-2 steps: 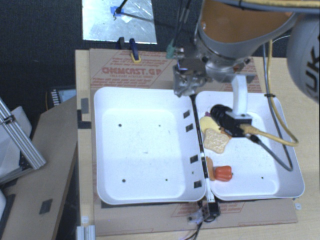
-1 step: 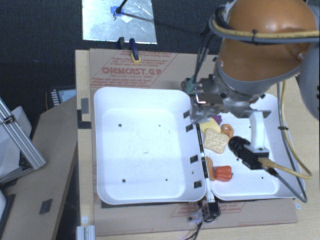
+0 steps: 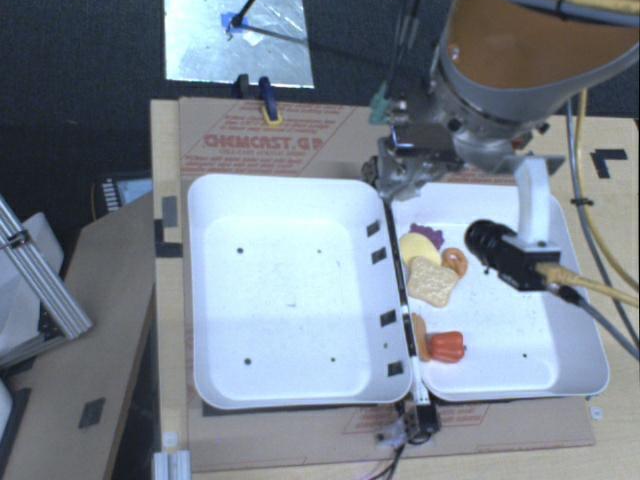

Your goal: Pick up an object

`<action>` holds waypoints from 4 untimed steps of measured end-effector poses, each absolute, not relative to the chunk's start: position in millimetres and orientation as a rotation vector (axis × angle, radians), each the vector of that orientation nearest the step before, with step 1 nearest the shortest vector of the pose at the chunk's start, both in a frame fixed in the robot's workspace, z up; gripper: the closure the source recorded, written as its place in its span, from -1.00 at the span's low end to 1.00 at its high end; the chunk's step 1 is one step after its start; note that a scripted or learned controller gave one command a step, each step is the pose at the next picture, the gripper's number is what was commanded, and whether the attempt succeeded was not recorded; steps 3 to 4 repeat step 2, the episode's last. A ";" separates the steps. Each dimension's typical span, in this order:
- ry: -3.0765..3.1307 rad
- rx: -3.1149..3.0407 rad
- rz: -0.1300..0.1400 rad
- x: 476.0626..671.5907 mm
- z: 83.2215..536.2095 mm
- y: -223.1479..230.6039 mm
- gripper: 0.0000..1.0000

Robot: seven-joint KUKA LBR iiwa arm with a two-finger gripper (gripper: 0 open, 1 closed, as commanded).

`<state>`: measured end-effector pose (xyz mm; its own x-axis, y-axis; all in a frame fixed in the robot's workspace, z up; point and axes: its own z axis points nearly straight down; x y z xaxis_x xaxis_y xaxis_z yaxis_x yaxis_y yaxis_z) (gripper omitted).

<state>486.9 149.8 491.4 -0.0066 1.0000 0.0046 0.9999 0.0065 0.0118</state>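
Camera view gives us two white bins side by side on a brown cardboard sheet (image 3: 265, 138) with red lettering. The left bin (image 3: 215, 228) shows us its bare floor with a few dark specks. The right bin (image 3: 580, 368) holds the objects, gathered near the wall it shares with its neighbour: a purple piece (image 3: 430, 235) at the back, a pale yellow piece (image 3: 419, 248) just in front of it, an orange ring (image 3: 455, 261) beside that, a tan cracker-like square (image 3: 432, 282) touching the yellow piece, and nearer to us an orange-red pepper-like toy (image 3: 445, 345) with a slim orange piece (image 3: 419, 328) at its left. We see the grey arm (image 3: 520, 58) with its orange band looming over the far right, and the gripper (image 3: 404, 173) hanging above the far end of the divider between the bins, apart from every object; whether it is spread or pressed together we cannot tell. A black cylindrical part (image 3: 505, 251) on a white bracket juts over the right bin. A shiny foil square (image 3: 238, 26) lies beyond the bench.
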 end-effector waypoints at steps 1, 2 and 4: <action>2.231 2.212 0.008 495.2 505.2 199.5 1.00; 2.230 2.213 0.004 496.6 502.3 236.5 1.00; 2.230 2.213 0.004 496.6 502.3 236.5 1.00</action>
